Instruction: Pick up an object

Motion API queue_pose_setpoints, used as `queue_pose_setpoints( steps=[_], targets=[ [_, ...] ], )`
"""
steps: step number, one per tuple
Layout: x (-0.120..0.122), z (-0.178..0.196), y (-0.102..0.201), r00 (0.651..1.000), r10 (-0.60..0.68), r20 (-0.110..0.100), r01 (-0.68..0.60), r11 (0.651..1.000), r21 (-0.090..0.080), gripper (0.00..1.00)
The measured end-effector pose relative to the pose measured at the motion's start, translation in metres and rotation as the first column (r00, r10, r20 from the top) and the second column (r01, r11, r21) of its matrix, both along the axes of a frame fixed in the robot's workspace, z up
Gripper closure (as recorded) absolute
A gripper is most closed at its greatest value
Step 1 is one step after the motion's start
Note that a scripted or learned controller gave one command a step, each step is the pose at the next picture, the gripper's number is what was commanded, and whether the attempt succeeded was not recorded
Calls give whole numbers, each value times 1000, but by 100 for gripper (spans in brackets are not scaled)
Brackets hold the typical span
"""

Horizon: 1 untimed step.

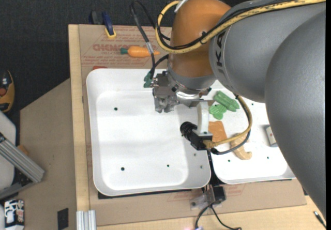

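Gripper [163,104] hangs over left bin [103,136], toward its 1 o'clock corner; finger state cannot be told. Green piece [225,104], orange block [217,131] lie in right bin [258,172], 3 o'clock of gripper, likely pick candidates.

Grey arm [279,63] with an orange band [194,37]

Smooth grey casing bulks behind the rounded orange band; yellow-and-black cables [243,9] loop across it, and below sits the dark metal claw [164,101].

Glossy white plastic bins [103,136] (smooth), matt cardboard bench [77,69].
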<state>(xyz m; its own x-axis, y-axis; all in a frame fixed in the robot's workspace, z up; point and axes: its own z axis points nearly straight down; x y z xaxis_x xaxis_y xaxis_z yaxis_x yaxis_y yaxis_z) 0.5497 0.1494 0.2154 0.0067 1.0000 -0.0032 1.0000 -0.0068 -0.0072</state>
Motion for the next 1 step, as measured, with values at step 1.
queue_pose_setpoints(
  steps=[1],
  targets=[
    [40,-12,69,1000,13,10,-13,1000,6,100]
  ],
)
